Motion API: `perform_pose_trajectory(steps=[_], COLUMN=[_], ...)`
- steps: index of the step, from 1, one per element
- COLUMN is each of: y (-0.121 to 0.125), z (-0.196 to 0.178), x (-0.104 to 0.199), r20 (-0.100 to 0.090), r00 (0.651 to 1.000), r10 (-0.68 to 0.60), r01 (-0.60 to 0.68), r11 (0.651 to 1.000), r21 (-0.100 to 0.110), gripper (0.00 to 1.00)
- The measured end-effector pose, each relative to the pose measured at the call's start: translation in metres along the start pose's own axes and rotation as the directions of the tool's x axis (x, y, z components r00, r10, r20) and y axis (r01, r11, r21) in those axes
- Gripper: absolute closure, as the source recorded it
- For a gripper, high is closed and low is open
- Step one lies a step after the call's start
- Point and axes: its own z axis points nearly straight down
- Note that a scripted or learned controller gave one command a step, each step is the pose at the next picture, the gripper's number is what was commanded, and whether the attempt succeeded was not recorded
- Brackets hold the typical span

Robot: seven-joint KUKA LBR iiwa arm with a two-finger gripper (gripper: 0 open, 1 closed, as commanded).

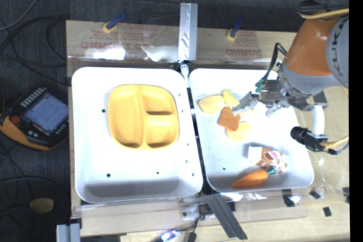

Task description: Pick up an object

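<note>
The right bin (300,173) holds several toy foods. A pale yellow slice (209,103) and a yellow piece (229,97) lie near its upper left. Just below them are an orange wedge (228,118) and a pale round piece (239,131). A small printed carton (267,157) and an orange carrot (250,178) lie toward the front. My gripper (258,107) hangs over the bin's upper middle, just right of the yellow piece and the orange wedge. It is open, its fingers are spread, and nothing sits between them.
In the left bin (91,173) lies a yellow divided plate (143,115). A metal post (188,31) stands behind the divider between the bins. The arm's orange band (312,48) is over the right bin's far right corner. A handheld pendant (37,116) rests left of the bench.
</note>
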Motion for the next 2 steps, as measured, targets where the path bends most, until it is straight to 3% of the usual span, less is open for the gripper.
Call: perform_pose_trajectory(steps=[1,2], y=[0.055,0.035], z=[0.092,0.016], x=[0.013,0.042], r20=[0.011,0.002], r00=[0.993,0.987], r10=[-0.121,0.161], r01=[0.122,-0.161], r11=[0.992,0.987], r21=[-0.027,-0.001], gripper=[0.0,0.0])
